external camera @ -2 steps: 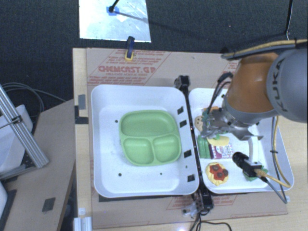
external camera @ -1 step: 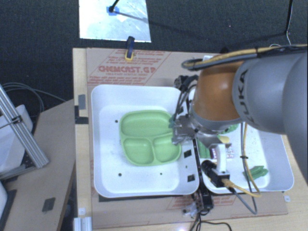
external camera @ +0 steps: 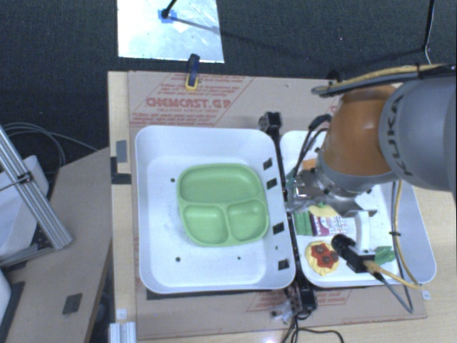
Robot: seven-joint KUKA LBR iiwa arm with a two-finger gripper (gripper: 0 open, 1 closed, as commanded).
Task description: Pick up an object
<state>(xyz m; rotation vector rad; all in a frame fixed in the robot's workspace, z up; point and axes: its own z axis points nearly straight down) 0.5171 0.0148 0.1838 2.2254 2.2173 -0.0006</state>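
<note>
The gripper sits low over the left part of the right bin, under the orange band of the arm. The wrist hides it from above, so whether it is wide or narrow cannot be told, and nothing can be confirmed as held.

Camera view, right bin: the candidate objects lie bunched just below the gripper.
- A packet with green and purple print lies nearest, partly under the wrist.
- A yellow disc with red spots lies flat near the front wall, just beside the packet.
- A small green piece lies further right.

Camera view, left bin: it holds a green divided plate, flat and central, well apart from the gripper.

Procedure, as a judgement:
1. The step in hand appears to be the descent onto an object in the right bin.
2. Select one target only. The packet is closest, but it is flat and may slide.
3. Centre on the target before closing, since the neighbouring items touch or nearly touch.
4. Keep clear of the wall between the bins, which stands close on the gripper's left.
5. Lift straight up and verify the grasp before moving away.
</note>
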